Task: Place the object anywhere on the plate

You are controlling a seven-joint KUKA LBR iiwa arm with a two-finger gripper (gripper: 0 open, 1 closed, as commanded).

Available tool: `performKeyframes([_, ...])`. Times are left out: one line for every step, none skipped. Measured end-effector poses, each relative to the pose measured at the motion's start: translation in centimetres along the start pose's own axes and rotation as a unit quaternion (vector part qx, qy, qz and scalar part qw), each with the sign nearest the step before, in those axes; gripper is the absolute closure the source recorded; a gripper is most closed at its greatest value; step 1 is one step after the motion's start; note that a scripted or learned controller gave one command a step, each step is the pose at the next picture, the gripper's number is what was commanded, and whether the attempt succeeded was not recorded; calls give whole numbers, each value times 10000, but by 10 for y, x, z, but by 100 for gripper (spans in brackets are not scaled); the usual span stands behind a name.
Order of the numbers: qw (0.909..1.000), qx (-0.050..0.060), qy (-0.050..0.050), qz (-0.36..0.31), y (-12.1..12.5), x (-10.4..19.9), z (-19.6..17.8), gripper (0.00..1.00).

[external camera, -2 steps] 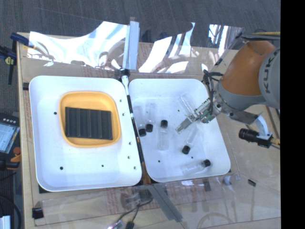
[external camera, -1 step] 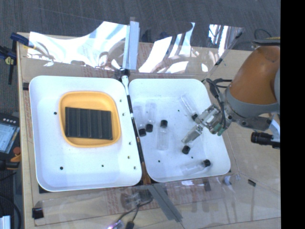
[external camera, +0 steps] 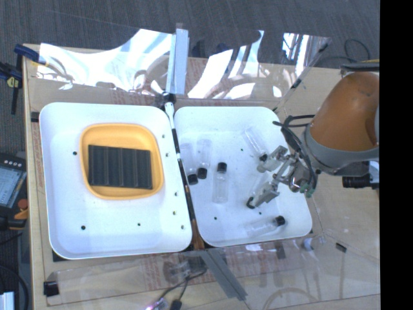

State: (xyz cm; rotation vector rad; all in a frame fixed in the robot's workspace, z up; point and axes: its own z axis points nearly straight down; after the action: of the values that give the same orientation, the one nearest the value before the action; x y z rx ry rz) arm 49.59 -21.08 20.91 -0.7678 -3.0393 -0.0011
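Nearest the front edge of the right bin [external camera: 293, 228], a clear vial [external camera: 264, 225] with a black cap lies on its side. Just beyond it, the pincer [external camera: 258, 185] hangs low over the bin's right side, fingers spread apart, nothing between them. More clear vials [external camera: 221, 179] lie toward the bin's middle and far side. The yellow plate [external camera: 119, 136], bearing a dark ribbed insert, sits in the left bin [external camera: 58, 225]. These vials look light, stiff, slick and prone to rolling; gripping across the barrel near the cap seems safest.
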Motion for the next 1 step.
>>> performKeyframes([9857,-2,6,-1684,-4,18,-7,0])
